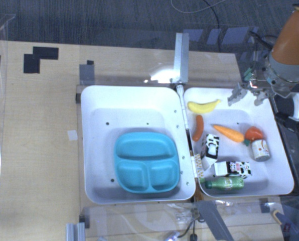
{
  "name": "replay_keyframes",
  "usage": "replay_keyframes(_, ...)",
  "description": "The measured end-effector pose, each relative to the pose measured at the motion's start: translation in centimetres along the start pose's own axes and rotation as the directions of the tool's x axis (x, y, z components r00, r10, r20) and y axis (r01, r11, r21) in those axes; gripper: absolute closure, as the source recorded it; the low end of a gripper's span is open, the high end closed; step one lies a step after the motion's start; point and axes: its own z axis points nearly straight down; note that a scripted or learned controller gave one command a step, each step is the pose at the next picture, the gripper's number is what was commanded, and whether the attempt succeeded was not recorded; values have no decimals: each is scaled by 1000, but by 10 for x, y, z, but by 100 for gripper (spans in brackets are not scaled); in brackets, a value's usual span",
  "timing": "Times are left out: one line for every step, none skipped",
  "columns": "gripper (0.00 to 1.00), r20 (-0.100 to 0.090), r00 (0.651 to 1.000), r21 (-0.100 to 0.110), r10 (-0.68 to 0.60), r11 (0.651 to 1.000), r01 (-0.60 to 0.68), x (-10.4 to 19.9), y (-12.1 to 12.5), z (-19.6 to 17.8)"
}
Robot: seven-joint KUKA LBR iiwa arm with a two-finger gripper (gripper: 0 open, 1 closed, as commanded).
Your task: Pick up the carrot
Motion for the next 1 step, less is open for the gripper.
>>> replay_keyframes(0,0,1000,0,-26,1000,26,-17,-40,120)
